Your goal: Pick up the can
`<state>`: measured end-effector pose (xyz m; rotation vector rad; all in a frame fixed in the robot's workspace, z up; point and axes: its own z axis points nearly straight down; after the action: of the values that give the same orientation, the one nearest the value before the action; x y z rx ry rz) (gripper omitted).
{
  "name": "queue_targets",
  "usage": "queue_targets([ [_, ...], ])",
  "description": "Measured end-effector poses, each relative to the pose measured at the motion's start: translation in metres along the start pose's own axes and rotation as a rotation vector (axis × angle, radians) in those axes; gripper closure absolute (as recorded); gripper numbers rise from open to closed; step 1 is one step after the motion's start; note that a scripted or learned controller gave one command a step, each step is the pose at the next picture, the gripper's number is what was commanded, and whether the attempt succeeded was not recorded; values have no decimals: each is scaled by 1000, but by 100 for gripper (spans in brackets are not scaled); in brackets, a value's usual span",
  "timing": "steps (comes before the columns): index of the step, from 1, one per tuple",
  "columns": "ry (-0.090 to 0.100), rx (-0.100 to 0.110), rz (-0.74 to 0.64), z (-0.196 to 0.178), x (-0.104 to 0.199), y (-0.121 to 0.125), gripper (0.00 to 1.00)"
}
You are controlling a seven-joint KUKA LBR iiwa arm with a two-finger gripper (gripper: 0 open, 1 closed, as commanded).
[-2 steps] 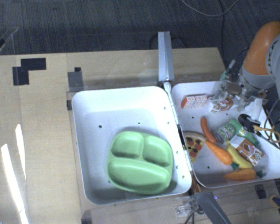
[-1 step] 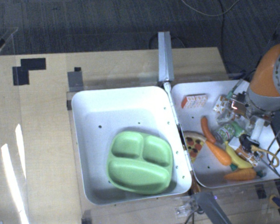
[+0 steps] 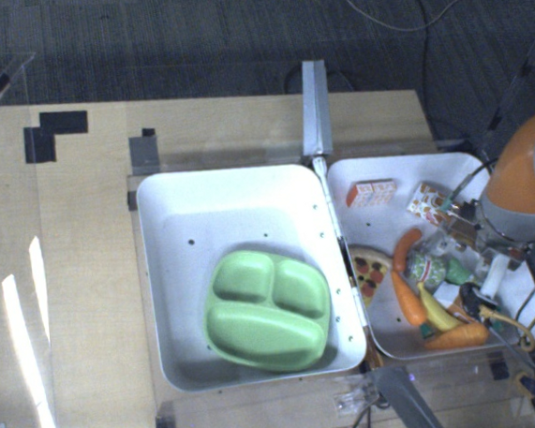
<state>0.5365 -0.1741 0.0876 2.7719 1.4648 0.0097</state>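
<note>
We're at the reach-in step, by our read: the arm [image 3: 528,179] comes in over the right bin [image 3: 381,221] from its right rim, w/ the tool [image 3: 465,236] low over the clutter near that rim. We can't tell the tool's state; cables and wrist hardware hide the tip, and nothing shows as gripped.

The can [image 3: 434,266]: our best guess is the greenish, shiny item mid-bin, just left of the tool, between the carrots and the arm. It's partly covered and blurry, so we're not certain of it. It sits packed in w/ other stuff: an orange carrot [image 3: 409,300] touching or nearly touching on its left, a banana [image 3: 435,307] below it, another carrot [image 3: 456,336] along the bin's near rim. A pizza slice [image 3: 369,274] lies by the left wall, a small red-white box [image 3: 371,192] near the far rim, a printed packet [image 3: 430,202] toward the far right corner.

Next move, as we judge it: center the tool over the can, come down w/ jaws wide enough to straddle it, and avoid pinching the banana or carrot instead. Tight crowding = real risk of a wrong grab or a slip.

Left bin [image 3: 169,265] holds a green divided tray [image 3: 269,310], toward its near right part. Both bins rest on a pale wood surface [image 3: 87,292], black marks near its far left corner. Beyond the far edge: dark carpet [image 3: 184,28] w/ a loose cable [image 3: 398,3].
</note>
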Motion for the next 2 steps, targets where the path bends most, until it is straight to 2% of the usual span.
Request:
queue_targets([
  [1,3,-5,-1,-11,2,2,100],
  [2,-2,6,285,-136,43,-45,100],
])
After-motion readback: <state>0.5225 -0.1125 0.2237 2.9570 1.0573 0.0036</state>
